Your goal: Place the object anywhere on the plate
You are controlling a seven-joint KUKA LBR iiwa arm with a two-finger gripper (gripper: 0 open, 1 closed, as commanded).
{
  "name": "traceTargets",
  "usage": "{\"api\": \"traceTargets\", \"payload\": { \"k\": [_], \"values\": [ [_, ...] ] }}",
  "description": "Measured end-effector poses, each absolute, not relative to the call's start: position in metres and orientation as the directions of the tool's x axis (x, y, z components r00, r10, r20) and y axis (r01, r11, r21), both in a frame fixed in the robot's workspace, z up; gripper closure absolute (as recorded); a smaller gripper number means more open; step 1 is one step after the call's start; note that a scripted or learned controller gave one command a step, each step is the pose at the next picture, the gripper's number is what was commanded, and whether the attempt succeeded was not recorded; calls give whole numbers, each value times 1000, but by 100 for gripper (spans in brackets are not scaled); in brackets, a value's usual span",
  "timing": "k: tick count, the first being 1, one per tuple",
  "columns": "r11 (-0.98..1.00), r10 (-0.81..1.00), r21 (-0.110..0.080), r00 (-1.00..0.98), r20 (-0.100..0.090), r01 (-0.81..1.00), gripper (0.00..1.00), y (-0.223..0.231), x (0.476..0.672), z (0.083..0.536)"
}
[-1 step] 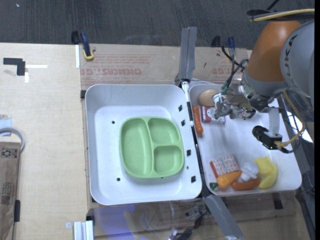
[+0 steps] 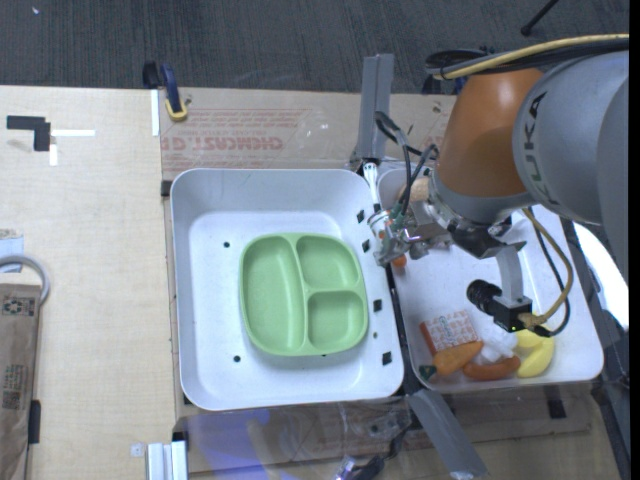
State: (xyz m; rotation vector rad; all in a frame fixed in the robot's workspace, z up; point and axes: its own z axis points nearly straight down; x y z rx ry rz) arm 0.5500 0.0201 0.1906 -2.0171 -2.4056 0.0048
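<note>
A: Pale wood bench [image 2: 80,268] on the left, and a brown paper bag [image 2: 18,353] at its edge. What comes next?

B: The left white bin [image 2: 190,298], with a light green plate [image 2: 303,294] lying flat in its middle. The plate has three compartments: one long one on its left side and two smaller ones on its right.

A: Anything on the plate?

B: Nothing lies in any compartment that I can see.

A: And past the wall between the bins?

B: The gripper [image 2: 392,250] sits low just over that dividing wall, at the left edge of the right white bin [image 2: 440,288]. A small orange bit shows at its tip, but it is too small to tell what it is or whether it is held.

A: Are the jaws open or closed?

B: I cannot tell; cables and the wrist cover them. The grey arm [image 2: 575,118] with its orange band [image 2: 485,143] fills the upper right.

A: Where are the objects?

B: In the right bin's near corner, close together: a red-patterned packet [image 2: 449,329], an orange carrot-like piece [image 2: 452,357], a reddish sausage-like piece [image 2: 492,369] and a yellow banana-like toy [image 2: 536,352]. They are well apart from the plate.
</note>
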Motion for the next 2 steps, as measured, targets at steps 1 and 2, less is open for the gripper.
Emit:
{"api": "traceTargets", "payload": {
  "k": [1,2],
  "values": [
    [263,965,-2,-263,-1,965,100,77,552,191],
    [262,965,-2,-262,-1,965,0,77,552,191]
  ]
}}
